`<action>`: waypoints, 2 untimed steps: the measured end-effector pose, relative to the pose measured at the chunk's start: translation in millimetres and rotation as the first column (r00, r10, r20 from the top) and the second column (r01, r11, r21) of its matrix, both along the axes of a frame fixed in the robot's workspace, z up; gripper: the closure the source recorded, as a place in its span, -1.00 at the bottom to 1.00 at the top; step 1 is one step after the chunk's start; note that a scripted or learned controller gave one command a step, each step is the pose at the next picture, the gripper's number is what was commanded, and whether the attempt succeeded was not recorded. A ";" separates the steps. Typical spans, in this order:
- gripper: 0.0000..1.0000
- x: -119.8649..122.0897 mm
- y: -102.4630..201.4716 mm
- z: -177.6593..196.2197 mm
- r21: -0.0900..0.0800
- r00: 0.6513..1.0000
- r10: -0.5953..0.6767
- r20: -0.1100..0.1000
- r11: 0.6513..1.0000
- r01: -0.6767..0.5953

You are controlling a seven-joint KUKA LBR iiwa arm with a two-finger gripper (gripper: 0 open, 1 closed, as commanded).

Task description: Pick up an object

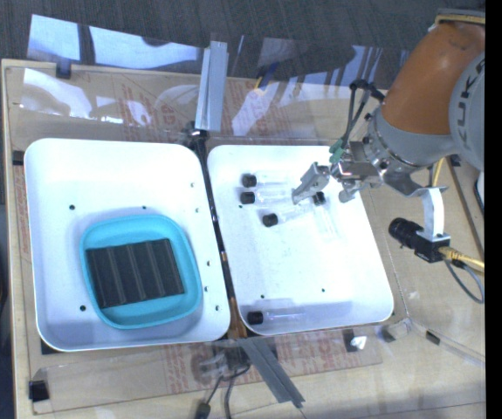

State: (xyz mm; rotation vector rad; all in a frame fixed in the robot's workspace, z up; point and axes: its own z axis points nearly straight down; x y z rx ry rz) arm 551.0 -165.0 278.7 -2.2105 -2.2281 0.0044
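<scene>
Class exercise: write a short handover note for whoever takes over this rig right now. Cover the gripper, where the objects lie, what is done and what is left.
Gripper: over the right bin, upper part, fingers open, nothing between them.
Objects: small clear pieces with black caps lie on the right bin's floor, left of the gripper; another clear piece by its near edge. Blue tray sits in the left bin.
Done: nothing picked.
Left: close on one object and lift it.

Two white bins (50,234), blue tray (137,273) in left bin
</scene>
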 end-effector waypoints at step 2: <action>-1.00 4.0 70.4 -176.1 -0.004 0.873 -0.488 0.004 0.873 0.488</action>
